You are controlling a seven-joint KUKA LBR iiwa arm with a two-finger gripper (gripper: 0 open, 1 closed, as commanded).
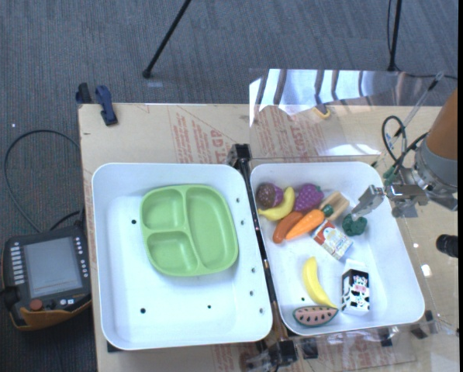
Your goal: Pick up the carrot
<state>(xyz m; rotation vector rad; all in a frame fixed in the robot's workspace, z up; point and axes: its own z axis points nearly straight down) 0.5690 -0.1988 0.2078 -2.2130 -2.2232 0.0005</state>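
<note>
Hovering gripper (368,201) right of carrot (302,225), apart.

Grey robot arm (440,157) with an orange band reaching in from the right, wrist angled downward to the left, gripper (368,201) low, nothing between its fingers
</note>
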